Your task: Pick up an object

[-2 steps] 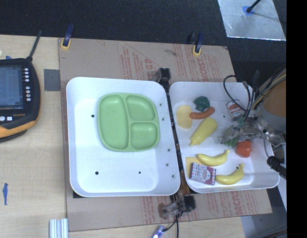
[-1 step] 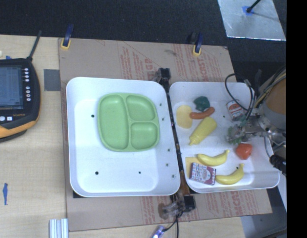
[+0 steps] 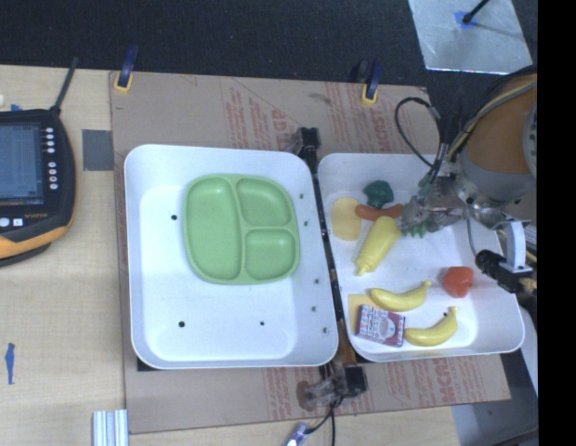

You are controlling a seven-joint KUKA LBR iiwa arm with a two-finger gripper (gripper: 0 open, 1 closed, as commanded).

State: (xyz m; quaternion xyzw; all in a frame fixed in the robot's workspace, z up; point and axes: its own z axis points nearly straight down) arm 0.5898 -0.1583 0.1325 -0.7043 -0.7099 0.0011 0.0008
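Nearest the camera, two bananas (image 3: pixel 399 297) and a small red carton (image 3: pixel 378 324) were seen at the front of the right bin (image 3: pixel 497 342). A yellow bottle (image 3: pixel 377 244), one red piece (image 3: pixel 458 281), a green piece (image 3: pixel 379 192) and a carrot (image 3: pixel 376 212) were spread apart, probably so each could be grasped singly. The gripper (image 3: pixel 423 214) was lowered beside the carrot; its state could not be told. One green tray (image 3: pixel 240 228) was kept in the left bin (image 3: pixel 158 333).
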